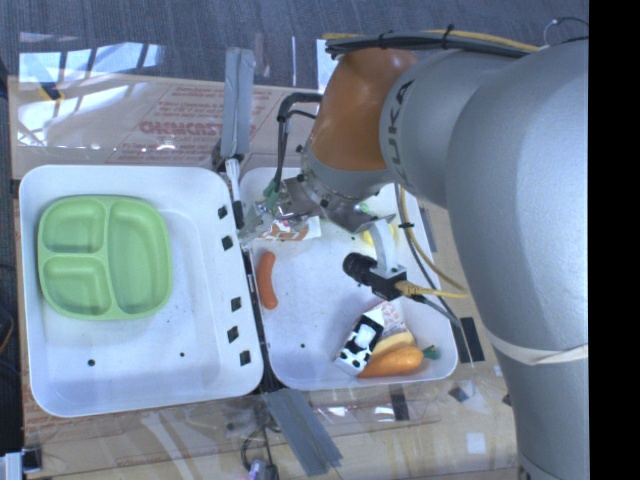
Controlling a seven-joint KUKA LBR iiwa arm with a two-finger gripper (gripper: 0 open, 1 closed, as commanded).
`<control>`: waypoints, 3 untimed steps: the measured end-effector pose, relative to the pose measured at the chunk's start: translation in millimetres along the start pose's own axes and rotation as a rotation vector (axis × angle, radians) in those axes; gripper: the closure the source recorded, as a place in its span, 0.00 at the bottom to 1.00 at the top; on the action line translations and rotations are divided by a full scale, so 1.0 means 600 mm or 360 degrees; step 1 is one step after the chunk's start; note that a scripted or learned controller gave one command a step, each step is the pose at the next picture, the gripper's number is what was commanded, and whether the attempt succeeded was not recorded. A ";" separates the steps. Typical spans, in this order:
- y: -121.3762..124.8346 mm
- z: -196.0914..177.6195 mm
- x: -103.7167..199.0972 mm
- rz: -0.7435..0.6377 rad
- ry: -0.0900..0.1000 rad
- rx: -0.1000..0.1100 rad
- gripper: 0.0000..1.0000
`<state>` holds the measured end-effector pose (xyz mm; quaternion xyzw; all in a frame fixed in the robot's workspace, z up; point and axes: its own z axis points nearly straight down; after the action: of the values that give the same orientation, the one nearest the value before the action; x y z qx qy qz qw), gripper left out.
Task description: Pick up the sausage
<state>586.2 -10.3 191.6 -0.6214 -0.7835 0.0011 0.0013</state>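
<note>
Gripper (283, 211) hangs low over the right bin (310, 363) near its 11 o'clock corner, above a small crumpled packet (287, 230); whether it is wide or narrow cannot be told, and nothing is seen held in it. Toward 6 o'clock from it lies the sausage (266, 280), alone on the bin floor, just beside the left wall. It looks light, smooth and probably a little slippery, so a hold across its middle seems safest. At 4 o'clock in this bin lie a carrot (392, 362), a banana (396, 342) and a black-and-white box (360, 343). The left bin (130, 368) bears a green divided plate (103, 258).
</note>
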 end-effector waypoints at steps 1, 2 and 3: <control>-0.094 0.000 -0.109 -0.0099 0.0000 -0.0001 0.00; -0.099 0.001 0.070 -0.0161 0.0001 0.0002 0.00; -0.112 0.000 -0.045 -0.0210 -0.0001 -0.0002 0.00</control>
<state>526.9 -51.8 191.6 -0.5684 -0.8228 0.0007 0.0006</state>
